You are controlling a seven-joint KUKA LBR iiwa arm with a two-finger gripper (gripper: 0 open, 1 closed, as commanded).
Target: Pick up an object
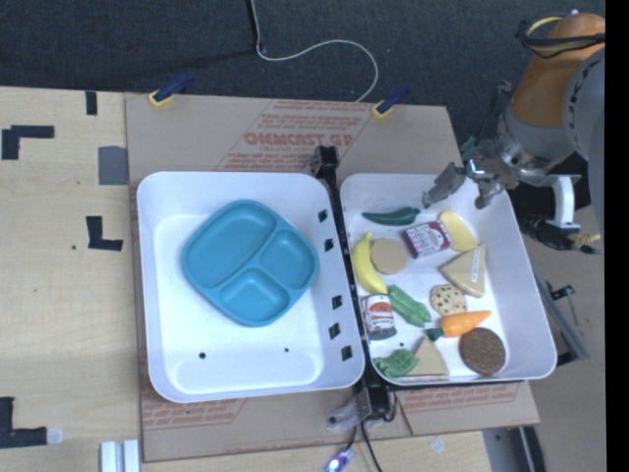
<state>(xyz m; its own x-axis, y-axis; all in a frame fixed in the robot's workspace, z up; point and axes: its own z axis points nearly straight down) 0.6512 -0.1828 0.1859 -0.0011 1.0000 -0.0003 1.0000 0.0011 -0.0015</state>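
- The claw hovers over the right bin's far edge — fingers spread, nothing between them.
- Just below it lie a yellow lemon, a green pepper and a banana.
- Well to its left — a blue plate.

Bench: pale wood-grain top, black angular marks scattered along its left part. A brown cardboard sheet with red print lies flat on it, under both bins. Two clips, yellow and blue, at the sheet's far edge: one at the far-left corner, one toward the far right.

Left bin: shallow, white, sits on the cardboard. Right bin: same kind, just beside it, the two touching along a black hinged seam.

A thin white cable loops across the dark floor beyond the bench's far edge.
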